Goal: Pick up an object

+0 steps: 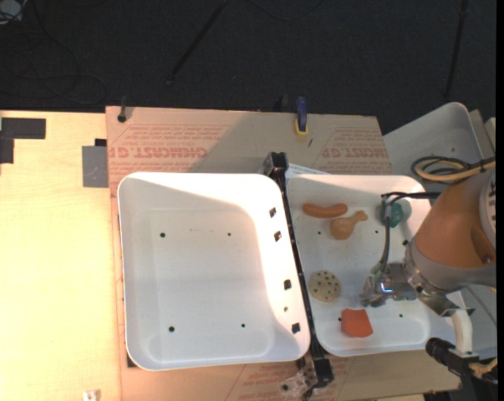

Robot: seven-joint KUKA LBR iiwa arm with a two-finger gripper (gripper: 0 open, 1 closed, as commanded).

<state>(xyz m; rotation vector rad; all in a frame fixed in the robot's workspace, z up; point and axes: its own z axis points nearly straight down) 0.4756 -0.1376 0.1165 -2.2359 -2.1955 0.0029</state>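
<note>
Right now I have the gripper [377, 289] low in the right bin [406, 334], in the lower right of the frame, with the arm's orange band [452, 228] bulking over it. I cannot tell how the gripper is set from this slanted view; the metal parts there blur together, and nothing shows as held.

Nearest candidate is the red-orange block [357, 323], lying just below and left of the gripper on the bin floor, apart from it. I judge it light and probably soft or foam-like, with flat faces, so closing across its two shorter sides should give a steady hold. The round speckled cookie [324, 286] lies to the left of the gripper; it looks thin and flat, hard to get under, and likely to slide on the smooth plastic. Higher up lie an orange sausage shape [325, 210] and a tan drumstick-like piece [348, 224], close together; both look rounded and may roll, so I would take either across its narrow middle. A teal object [394, 214] sits near the cable, too blurred to judge.

The left bin [139, 224] occupies the frame's centre.
</note>
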